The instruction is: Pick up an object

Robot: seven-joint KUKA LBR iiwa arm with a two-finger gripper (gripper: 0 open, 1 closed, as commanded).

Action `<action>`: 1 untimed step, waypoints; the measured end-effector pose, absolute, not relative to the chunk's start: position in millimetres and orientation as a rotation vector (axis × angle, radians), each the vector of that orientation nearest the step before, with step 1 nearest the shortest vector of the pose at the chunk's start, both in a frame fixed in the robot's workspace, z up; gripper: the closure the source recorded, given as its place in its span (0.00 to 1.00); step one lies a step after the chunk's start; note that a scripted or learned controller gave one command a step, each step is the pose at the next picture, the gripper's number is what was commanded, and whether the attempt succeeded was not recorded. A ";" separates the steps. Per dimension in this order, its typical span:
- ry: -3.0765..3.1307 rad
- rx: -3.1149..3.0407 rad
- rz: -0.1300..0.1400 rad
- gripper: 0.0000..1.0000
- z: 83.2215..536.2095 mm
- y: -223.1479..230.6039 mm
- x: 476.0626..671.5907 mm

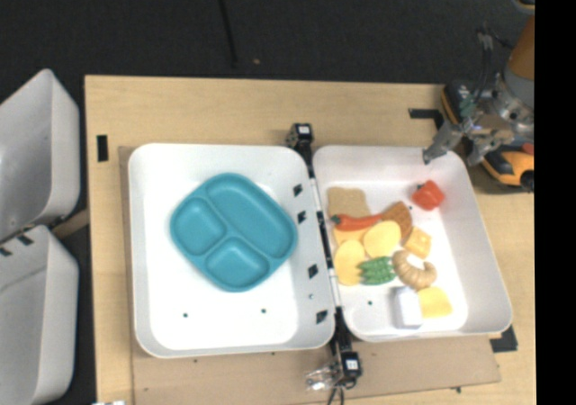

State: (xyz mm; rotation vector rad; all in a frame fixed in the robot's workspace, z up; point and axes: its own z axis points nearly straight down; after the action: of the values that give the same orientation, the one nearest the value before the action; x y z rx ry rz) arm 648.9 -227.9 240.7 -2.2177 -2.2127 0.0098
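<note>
Gripper (441, 147) hovering over the right bin's (477, 304) far rim
Fingers' state impossible to tell; red block (428, 195) lying just beside it; blue tray (233, 230) sitting in the left bin (153, 304).

The pale tan wooden bench top (225, 111) is showing a matt, lightly grained face. The two shallow white plastic bins, left (148, 241) and right (477, 241), are looking smooth with a soft sheen. The teal compartment plate of moulded plastic (232, 230) is appearing smooth and faintly glossy. The small toy foods, among them a red plastic block (428, 195) and a yellow plastic wedge (436, 303), are looking smooth. The grey metal gripper (441, 144) is looking dull.
</note>
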 end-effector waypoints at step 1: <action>-2.223 -2.221 0.002 0.00 248.1 -227.4 650.9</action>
State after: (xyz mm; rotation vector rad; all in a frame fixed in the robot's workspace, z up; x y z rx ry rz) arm 650.9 -227.4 248.1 -2.2207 -2.2233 0.0017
